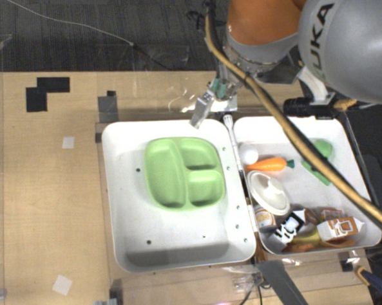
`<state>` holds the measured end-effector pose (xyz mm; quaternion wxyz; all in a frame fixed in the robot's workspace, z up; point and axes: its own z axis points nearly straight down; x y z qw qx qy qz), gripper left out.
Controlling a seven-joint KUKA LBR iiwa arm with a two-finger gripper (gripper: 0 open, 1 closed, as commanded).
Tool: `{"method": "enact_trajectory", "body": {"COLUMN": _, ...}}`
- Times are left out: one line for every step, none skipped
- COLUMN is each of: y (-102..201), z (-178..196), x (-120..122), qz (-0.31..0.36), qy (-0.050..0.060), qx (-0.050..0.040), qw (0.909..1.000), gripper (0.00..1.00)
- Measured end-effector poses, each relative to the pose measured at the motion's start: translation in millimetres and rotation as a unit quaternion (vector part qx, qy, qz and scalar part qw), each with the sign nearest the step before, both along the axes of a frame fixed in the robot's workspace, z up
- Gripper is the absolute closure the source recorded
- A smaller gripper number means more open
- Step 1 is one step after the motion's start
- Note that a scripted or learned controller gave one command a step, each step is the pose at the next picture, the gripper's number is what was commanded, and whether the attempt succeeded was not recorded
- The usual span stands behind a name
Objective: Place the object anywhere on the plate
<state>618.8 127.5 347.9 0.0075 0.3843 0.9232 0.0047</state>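
- Gripper [213,108] hanging at upper centre of the frame, right over the top rims where the two bins meet.
- Can't tell whether the jaws are open or shut from this angle, too small and cluttered up there.
- Grey arm [345,36] with its orange band [260,9] filling the upper right, and a tan cable [300,149] slanting down across the right bin [344,129].
- Green divided plate [182,172] sitting in the middle of the left bin [127,210], just below and left of the gripper, not touching it.
- Hard to say which loose piece is "the object", honestly. All of them lie in the right bin, below and right of the jaws and well apart from them:
- Orange carrot [267,165] lying crosswise near that bin's left wall, with a small white ball [248,155] just above its left end.
- White cup [269,192] tipped on its side right under the carrot.
- Green piece [321,151] further right, partly behind the cable.
- Brown carton [339,228] and a black-and-white thing [289,226] bunched along the bin's lower edge.
- Closest to the jaws: the white ball and the carrot, both down in the bin.
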Motion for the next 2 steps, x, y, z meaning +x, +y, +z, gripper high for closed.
{"method": "enact_trajectory", "body": {"y": 2.5, "z": 7.4, "x": 0.1, "qz": 0.004, "qy": 0.001, "qx": -0.0003, "qw": 1.0000, "gripper": 1.00}}
{"method": "enact_trajectory", "body": {"y": 34.0, "z": -72.7, "x": -18.9, "qz": 0.074, "qy": 0.008, "qx": -0.0017, "qw": 0.9972, "gripper": 1.00}}
